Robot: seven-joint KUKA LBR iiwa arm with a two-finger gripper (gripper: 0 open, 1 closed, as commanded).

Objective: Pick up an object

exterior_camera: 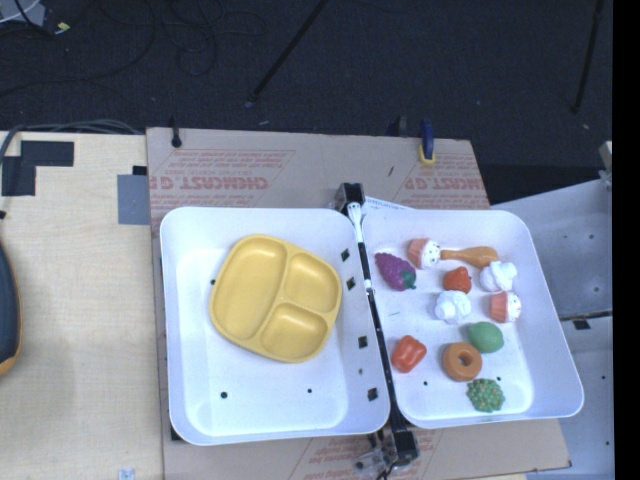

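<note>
Several toy foods lie in the right bin (pixel 545 368). A purple grape bunch (pixel 395 271) sits at its left side, with a drumstick (pixel 455 255) behind it. A red pepper (pixel 408 353), a brown doughnut (pixel 461 361), a green lime-like piece (pixel 486 337) and a green broccoli (pixel 486 395) lie toward the front. White and red pieces (pixel 452 305) (pixel 497 276) (pixel 505 307) fill the middle.
The left bin (pixel 190 388) holds a yellow divided plate (pixel 277 296). A black rail (pixel 368 298) runs between the two bins. Both bins rest on a cardboard sheet (pixel 300 173) on the bench.
</note>
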